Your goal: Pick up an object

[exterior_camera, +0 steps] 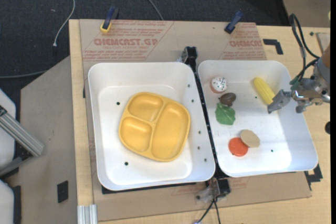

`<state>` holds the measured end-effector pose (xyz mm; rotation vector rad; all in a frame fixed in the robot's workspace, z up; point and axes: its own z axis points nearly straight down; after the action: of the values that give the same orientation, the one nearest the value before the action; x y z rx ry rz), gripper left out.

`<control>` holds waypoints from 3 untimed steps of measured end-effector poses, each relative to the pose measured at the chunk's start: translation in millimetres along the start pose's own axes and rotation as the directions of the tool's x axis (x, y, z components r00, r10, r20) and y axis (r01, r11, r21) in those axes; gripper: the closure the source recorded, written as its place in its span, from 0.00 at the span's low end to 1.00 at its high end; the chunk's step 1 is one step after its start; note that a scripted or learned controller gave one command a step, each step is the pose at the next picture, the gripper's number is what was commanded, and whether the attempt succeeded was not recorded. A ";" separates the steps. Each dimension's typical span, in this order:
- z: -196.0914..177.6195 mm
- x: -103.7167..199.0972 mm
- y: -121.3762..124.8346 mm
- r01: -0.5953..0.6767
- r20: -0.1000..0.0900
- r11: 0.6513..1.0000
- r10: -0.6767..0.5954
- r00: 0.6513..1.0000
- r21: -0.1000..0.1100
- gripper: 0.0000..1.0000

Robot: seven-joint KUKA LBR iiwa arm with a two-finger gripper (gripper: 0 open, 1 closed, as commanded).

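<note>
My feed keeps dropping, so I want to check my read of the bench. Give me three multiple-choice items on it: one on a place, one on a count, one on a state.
1. Where does the yellow divided plate lie?
A. In the left bin
B. In the right bin
C. On the cardboard outside the bins

2. How many compartments does that plate have?
A. Two
B. Three
C. Five

3. What is between the gripper's jaws?
A. The corn cob
B. The red disc
C. Nothing

Answers:
1. A, since the plate sits in the left bin.
2. B, since raised ridges split it into three sections.
3. C, since the corn cob and the red disc both lie on the floor of the right bin, apart from the gripper, which is over the bin's right side.
</note>
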<state>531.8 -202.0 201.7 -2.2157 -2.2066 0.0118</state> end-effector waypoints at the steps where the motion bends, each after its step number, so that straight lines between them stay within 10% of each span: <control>1: -8.0 0.7 3.1 0.004 0.004 1.000 -0.004 1.000 -0.014 0.00; 3: 87.5 5.1 4.3 0.004 0.002 1.000 -0.004 1.000 -0.010 0.00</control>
<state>534.7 -196.5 114.2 -2.2172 -2.2162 0.0029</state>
